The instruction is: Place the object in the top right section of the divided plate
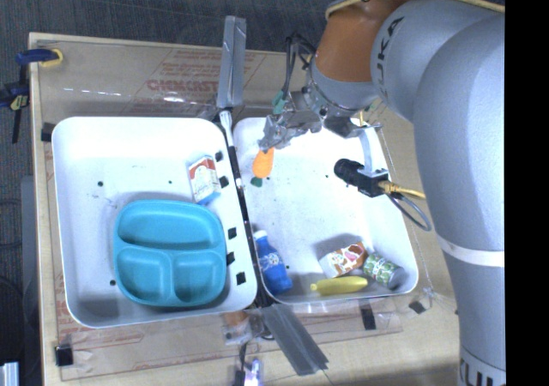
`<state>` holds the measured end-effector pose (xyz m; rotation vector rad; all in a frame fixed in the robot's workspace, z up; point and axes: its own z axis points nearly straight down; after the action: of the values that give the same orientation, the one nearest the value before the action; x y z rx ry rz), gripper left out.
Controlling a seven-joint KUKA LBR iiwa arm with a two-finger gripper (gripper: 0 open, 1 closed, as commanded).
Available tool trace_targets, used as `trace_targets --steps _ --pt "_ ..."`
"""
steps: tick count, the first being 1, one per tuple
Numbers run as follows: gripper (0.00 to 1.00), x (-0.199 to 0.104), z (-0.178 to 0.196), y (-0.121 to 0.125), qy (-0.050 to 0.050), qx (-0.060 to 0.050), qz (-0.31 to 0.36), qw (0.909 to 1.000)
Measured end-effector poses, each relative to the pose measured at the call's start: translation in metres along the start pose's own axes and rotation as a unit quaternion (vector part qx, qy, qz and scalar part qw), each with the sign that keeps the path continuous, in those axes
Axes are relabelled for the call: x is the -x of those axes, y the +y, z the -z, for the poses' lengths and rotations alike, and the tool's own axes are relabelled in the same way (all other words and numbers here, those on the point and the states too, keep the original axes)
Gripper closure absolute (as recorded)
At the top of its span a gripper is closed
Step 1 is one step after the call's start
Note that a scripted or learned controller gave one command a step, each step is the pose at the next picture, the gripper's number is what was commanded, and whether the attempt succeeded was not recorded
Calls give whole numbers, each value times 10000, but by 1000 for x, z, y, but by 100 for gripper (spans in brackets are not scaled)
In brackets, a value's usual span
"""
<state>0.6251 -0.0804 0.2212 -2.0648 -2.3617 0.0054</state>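
A small orange carrot-like object (262,163) hangs at the far left of the right bin (302,204), close to the wall between the bins. My gripper (273,141) is directly above it, and its fingers are closed on the object's upper end. The blue divided plate (127,220) lies in the near half of the left bin (81,161), down and to the left of the gripper. It has one wide section along its far side and two smaller ones along its near side, and nothing lies in any of them.
A red-and-white carton (202,178) lies in the left bin just beyond the plate's far right corner. In the right bin's near part are a blue bottle (270,262), a yellow banana (339,285), a red snack packet (345,259) and a green can (380,270).
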Motion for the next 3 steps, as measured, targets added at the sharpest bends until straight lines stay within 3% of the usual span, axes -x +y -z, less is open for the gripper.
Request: trace_targets --steps 1,2,3 --pt "100 -83 -31 -29 -6 4 1282 9917" --pt "100 -183 -21 -60 -11 7 2915 9566" --pt "100 -224 -111 -84 -45 134 3254 9455"
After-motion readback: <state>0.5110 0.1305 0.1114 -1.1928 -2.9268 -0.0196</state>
